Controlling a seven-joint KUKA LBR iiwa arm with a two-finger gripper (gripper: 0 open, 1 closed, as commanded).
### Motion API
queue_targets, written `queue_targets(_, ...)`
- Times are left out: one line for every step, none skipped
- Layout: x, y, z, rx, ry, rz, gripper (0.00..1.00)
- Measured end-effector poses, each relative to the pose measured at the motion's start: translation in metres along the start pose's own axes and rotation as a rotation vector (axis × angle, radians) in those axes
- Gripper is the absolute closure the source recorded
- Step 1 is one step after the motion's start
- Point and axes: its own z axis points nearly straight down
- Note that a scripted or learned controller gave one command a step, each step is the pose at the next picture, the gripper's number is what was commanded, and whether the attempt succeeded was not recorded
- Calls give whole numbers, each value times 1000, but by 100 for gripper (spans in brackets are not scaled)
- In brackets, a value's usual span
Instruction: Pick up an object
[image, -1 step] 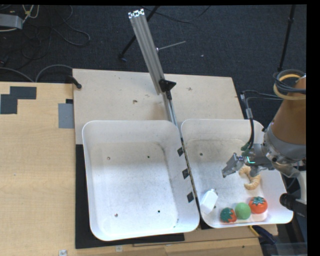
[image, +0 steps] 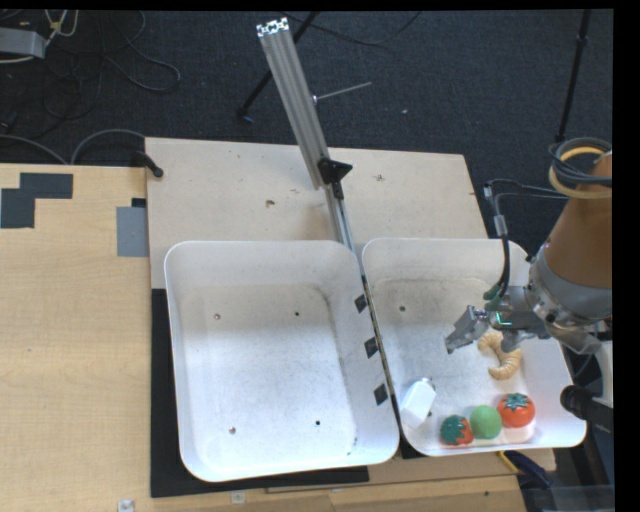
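Bench (image: 410, 190), pale board, lying under two shallow white bins set side by side and touching along their inner rims. Left bin (image: 180, 330) sitting toward nine o'clock, overlapping a black mat (image: 160, 400) showing along its nine and six o'clock edges. Right bin (image: 430, 260) sitting toward three o'clock. A grey aluminium rail (image: 300, 110) is slanting in from twelve o'clock, ending between the bins.

A: Illumination?
B: Bright and even, from overhead. The left bin (image: 262, 360) and right bin (image: 440, 290) read near-white, with a soft shadow at six o'clock beneath their front rims.

A: Sharpness?
B: Moderate. The gripper (image: 470, 328) is slightly soft. Dark floor at twelve o'clock is underexposed.
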Motion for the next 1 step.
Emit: queue_targets(2,2,44,6,1,-2,0)
